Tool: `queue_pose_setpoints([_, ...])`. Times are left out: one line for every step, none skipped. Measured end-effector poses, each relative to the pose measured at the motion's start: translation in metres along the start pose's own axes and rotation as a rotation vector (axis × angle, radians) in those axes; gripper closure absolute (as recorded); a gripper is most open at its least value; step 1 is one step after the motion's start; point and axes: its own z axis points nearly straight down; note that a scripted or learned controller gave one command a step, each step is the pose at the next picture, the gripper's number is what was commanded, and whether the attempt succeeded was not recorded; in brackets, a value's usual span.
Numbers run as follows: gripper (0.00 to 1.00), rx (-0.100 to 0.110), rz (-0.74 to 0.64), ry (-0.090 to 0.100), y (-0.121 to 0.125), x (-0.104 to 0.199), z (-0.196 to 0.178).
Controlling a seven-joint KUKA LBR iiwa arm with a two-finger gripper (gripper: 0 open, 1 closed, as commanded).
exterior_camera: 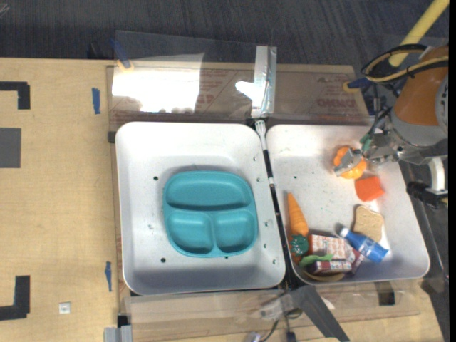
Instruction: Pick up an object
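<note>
two white bins (135, 191) on a tan bench (50, 191). a teal divided plate (210, 212) in the left one. in the right: an orange carrot (297, 216), a red-orange block (369, 188), speckled tan toast (368, 223), a blue bottle (363, 244). the arm (420, 105) is grey with an orange band.

The bench (53, 191) is a light wooden surface with black tape marks along its 9 o'clock edge and short blue tape strips near the bins. Two shallow white bins sit on it side by side, touching along their inner walls. The left bin (135, 155) lies toward 8 o'clock of centre, the right bin (313, 148) toward 4 o'clock. At 12 o'clock, just behind both bins, a brown cardboard sheet (313, 91) lies under a clear plastic panel (185, 77).
</note>
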Motion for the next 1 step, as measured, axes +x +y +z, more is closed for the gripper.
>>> queue_pose_setpoints([1.00,-0.002,-0.002,-0.001,0.0010,0.0003,-0.0103])
